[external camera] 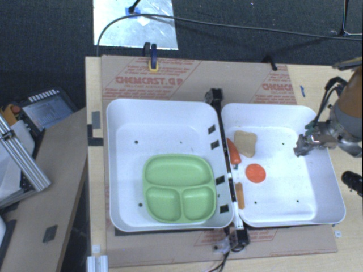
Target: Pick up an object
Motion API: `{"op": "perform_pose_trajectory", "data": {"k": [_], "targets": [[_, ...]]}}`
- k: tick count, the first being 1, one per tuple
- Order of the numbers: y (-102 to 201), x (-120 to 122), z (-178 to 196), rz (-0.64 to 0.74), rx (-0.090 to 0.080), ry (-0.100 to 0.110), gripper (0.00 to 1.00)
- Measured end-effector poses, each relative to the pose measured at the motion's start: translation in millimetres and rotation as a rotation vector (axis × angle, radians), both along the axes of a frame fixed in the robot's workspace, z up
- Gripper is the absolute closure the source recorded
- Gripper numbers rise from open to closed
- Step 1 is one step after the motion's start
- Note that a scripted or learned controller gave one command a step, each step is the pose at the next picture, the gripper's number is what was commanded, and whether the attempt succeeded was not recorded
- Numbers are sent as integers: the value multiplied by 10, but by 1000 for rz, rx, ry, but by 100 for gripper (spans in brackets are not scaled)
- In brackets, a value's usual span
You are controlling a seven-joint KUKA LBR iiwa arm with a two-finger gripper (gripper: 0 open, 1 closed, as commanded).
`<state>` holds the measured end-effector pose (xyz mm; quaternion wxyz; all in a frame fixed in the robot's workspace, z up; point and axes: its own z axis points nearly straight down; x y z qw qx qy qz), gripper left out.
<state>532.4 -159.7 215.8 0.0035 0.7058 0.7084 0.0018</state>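
Arm: KUKA gripper [302,145] hangs over right bin [295,211], near its right wall, w/ nothing seen in it; jaw state can't be told.
Targets: 4 items, all near the bin's left wall, well apart from gripper, so prob. approach stage.
Count: 1 tan block [245,143]; 1 carrot [233,152]; 1 orange disc [255,173]; 1 small orange stick [240,195].
Left bin [130,135]: 1 green divided tray [179,187].

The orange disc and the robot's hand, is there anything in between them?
No. In the camera view, only bare white bin floor lies between the orange disc and the hand.
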Motion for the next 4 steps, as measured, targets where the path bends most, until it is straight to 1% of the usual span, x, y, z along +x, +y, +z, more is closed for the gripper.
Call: {"op": "perform_pose_trajectory", "data": {"k": [1,2,3,4], "targets": [[62,50,619,1,0,-2,100],[490,51,552,4,4,6,100],[1016,53,549,6,4,6,100],[1521,56,336,5,5,7,100]]}}
